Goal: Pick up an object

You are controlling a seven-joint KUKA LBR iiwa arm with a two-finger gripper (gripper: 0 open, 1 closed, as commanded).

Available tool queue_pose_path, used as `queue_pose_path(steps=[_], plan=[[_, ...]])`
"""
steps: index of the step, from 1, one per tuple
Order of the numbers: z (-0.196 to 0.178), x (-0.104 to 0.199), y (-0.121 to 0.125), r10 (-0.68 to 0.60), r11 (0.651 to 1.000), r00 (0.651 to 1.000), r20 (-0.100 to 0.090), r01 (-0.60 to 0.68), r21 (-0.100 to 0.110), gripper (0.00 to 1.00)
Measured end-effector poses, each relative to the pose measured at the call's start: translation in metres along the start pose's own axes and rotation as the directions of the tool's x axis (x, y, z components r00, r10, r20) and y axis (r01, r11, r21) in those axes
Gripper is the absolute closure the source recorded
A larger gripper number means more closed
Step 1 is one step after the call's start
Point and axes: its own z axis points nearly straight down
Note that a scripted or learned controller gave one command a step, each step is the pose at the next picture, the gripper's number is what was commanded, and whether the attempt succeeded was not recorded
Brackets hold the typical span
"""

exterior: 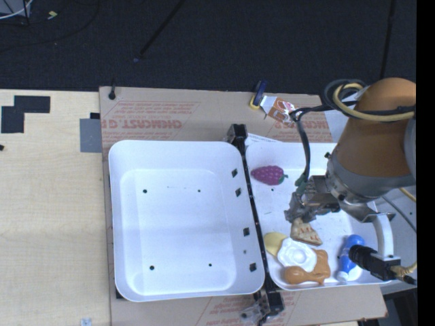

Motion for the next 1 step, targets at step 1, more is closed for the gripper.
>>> queue_pose_path(steps=[1], plan=[[-0.0196, 0.0016, -0.0025, 0.004, 1.0, 1.0, 0.002, -0.004, -0.012, 1.0]])
